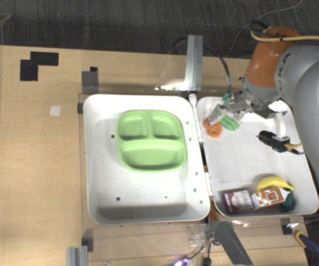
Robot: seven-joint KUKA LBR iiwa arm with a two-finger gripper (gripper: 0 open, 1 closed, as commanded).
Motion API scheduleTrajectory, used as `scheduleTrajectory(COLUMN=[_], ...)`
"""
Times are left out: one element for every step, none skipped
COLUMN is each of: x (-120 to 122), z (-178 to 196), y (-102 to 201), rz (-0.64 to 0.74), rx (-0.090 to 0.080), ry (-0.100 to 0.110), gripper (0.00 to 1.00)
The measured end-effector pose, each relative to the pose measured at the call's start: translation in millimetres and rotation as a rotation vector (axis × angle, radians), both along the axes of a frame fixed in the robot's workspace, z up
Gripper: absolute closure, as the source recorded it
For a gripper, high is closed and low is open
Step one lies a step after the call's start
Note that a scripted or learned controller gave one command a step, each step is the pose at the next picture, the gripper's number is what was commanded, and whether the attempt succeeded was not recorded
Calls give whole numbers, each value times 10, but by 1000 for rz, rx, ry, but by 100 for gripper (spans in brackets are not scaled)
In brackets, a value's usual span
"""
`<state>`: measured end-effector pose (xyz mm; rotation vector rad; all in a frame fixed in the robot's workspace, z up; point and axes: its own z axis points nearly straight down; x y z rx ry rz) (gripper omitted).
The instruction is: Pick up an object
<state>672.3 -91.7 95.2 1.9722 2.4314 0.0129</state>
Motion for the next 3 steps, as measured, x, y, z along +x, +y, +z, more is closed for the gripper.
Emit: scheduleTrajectory(x=[0, 33, -477], z=[0, 148, 1290], y=[0, 21, 626], rz=[0, 7, -131], rx=[0, 0, 2], ry=[0, -10, 7], gripper=[0, 100, 100])
